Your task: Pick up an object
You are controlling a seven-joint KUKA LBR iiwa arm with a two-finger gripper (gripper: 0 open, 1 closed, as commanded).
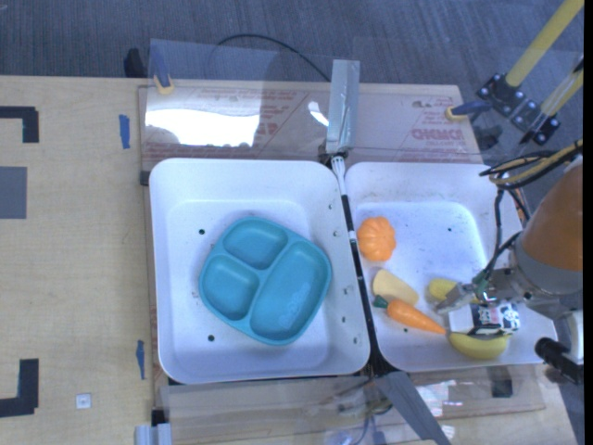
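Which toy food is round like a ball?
The orange pumpkin, at the right bin's left edge. The carrot and banana are long.

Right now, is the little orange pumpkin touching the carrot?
Apart. The camera view shows bare white bin floor and a pale yellow wedge between the pumpkin and the carrot in the right bin.

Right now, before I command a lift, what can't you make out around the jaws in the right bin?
- Gripper: small and cluttered in the camera view; open or shut cannot be told.
- Banana: its upper side is hidden by the gripper, so contact is unclear.
- Small yellow piece: partly covered by the gripper; its shape is unreadable.
- Arm: cut off by the right edge.
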